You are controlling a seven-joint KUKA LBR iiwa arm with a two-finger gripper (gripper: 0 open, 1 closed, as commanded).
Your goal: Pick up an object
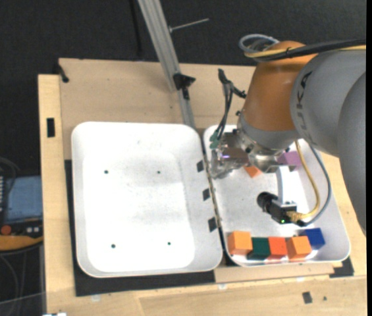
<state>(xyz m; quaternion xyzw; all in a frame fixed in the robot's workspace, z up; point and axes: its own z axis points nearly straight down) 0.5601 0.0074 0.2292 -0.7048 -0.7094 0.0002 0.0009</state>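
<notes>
The arm reaches in from the right and hangs low over the right bin (pixel 238 199). My gripper (pixel 228 158) is at that bin's upper left part, close to its left wall. A small orange piece (pixel 252 171) shows just right of the gripper, by its lower edge. A purple piece (pixel 292 158) peeks out from under the wrist. Along the right bin's front wall lies a row of blocks: orange (pixel 240 241), dark green (pixel 260 247), orange-red (pixel 278 245), orange (pixel 298 245) and blue (pixel 315 237).
The left bin (pixel 136 196) lies beside the right one, sharing a middle edge. A metal pole (pixel 164 48) slants up from the bins' back edge. A black cable fitting (pixel 274 206) hangs below the wrist over the right bin.
</notes>
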